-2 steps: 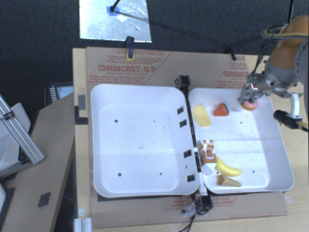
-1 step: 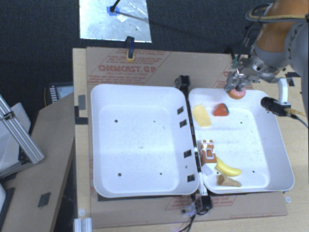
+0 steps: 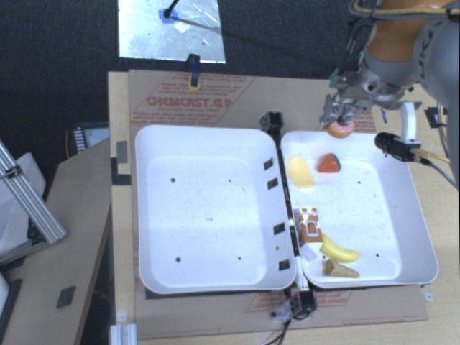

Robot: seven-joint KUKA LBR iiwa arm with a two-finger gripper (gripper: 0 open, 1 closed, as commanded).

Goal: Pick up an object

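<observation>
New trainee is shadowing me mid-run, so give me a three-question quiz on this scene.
1. True or false: the gripper holds a pink item between its fingers.
2. Which bin holds the banana? A left bin, B right bin, C neither.
3. What colour is the item beside the yellow block?

Key: 1 true. 2 B. 3 red.

Robotics lab, grey-and-orange arm (image 3: 402, 34) over 2 white bins (image 3: 208, 207), cardboard-topped bench (image 3: 237, 95), aluminium framing (image 3: 29, 200)
</observation>
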